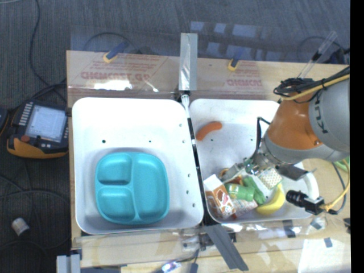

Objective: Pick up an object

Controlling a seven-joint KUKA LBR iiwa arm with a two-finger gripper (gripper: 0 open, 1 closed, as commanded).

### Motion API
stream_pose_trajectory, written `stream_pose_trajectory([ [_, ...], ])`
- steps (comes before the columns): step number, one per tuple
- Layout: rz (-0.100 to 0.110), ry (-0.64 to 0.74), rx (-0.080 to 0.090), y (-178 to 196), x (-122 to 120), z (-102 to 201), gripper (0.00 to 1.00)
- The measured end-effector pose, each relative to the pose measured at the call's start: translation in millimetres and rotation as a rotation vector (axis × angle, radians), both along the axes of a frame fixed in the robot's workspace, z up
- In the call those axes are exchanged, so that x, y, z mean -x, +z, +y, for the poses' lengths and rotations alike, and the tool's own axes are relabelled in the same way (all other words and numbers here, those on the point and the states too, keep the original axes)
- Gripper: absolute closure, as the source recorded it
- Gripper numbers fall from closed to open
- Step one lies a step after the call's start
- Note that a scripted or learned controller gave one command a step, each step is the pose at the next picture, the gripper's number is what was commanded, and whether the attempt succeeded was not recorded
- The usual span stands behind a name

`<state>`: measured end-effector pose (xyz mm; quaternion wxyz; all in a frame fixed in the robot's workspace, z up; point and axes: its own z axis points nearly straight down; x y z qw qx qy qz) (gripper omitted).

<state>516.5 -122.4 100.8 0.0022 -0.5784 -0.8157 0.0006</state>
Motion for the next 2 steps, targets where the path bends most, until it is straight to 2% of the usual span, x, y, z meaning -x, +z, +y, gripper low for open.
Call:
stream_pose_trajectory([
  [1,-0.007,0.0,-0.003,12,-3,0,1.0],
  [2,-0.001,-0.059,0.004,115,-28,40,1.0],
])
